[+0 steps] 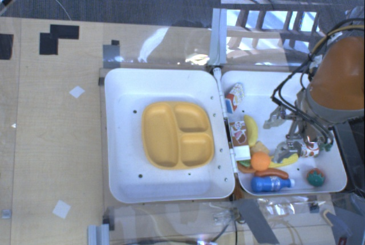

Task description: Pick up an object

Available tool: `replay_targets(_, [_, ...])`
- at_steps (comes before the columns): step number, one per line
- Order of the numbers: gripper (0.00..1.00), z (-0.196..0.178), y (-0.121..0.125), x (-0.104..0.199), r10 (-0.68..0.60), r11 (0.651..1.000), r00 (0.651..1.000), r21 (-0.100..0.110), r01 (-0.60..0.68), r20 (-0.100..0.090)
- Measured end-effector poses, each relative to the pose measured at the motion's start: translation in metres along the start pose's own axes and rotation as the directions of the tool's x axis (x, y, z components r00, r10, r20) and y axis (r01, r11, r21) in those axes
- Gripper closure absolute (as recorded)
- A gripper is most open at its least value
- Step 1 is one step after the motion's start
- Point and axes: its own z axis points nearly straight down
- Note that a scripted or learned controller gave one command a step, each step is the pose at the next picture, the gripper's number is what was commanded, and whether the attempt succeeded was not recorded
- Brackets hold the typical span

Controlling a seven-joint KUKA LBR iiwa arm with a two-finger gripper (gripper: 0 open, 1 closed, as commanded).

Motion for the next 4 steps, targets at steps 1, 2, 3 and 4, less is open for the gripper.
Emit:
replay_targets(1, [0.00,0.003,-0.054,0.021,-0.124,0.992,0.992,0.002,0.124,0.001])
replay_targets(2, [0.00,0.091,-0.014,-0.056,0.237,0.971,0.971,-0.001,-0.237,0.013])
replay_targets(3, [0.00,0.046,0.012,-0.032,0.257,0.966,0.966,-0.002,-0.257,0.004])
replay_targets(4, [0.00,0.078,-0.059,-0.059,0.598,0.802,0.802,0.001,-0.598,0.001])
